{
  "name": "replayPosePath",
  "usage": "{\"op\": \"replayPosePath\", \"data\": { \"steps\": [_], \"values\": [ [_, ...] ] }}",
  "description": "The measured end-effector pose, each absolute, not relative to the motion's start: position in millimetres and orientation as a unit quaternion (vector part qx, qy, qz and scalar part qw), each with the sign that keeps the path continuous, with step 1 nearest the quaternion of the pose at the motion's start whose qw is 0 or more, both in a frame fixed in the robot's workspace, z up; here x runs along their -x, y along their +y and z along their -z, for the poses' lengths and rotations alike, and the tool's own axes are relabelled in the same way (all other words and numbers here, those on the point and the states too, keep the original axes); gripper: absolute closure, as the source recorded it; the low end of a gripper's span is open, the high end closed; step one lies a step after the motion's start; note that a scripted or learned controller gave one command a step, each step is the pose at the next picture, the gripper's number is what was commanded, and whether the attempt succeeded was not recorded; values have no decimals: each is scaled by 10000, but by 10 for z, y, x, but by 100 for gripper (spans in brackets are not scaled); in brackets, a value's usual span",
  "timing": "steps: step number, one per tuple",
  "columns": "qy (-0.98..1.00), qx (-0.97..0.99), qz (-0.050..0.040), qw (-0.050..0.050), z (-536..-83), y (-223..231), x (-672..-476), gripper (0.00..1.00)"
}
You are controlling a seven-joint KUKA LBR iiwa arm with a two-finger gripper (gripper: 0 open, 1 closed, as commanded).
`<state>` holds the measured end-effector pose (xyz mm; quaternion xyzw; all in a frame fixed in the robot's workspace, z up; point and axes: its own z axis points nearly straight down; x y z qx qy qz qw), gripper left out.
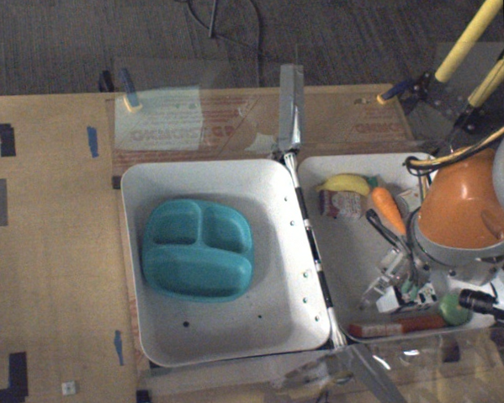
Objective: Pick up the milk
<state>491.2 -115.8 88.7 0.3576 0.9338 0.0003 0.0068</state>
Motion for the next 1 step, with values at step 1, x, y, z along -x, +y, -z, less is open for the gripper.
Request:
{"op": "replayPosePath", "data": {
  "steps": [1],
  "values": [
    [9003,-4352,-3,30,-3570,-1593,-4944,0]
  ]
}}
